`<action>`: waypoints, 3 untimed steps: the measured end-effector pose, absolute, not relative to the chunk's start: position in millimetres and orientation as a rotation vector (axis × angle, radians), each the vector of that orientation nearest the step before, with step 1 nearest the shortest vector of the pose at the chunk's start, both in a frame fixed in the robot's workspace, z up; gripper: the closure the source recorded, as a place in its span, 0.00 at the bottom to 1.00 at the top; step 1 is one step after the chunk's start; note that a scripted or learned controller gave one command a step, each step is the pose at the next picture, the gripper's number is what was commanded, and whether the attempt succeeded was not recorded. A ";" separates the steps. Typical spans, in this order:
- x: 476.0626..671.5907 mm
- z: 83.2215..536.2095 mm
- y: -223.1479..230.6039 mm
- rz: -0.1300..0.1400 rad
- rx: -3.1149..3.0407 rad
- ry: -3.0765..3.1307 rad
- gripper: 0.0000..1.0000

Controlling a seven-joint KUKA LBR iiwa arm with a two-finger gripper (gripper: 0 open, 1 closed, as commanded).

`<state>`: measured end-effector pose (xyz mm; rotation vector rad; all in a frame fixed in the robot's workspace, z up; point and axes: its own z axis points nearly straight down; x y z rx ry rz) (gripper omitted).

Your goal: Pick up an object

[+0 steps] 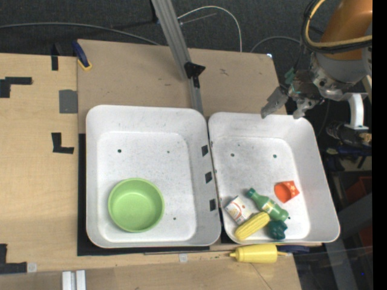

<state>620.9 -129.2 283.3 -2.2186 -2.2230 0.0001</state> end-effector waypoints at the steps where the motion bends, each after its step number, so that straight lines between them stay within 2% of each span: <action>1: 620.9 283.3 -129.3 0.001 -2.218 -2.224 0.00; 3: 622.7 177.5 -121.8 0.008 -2.217 -2.221 0.00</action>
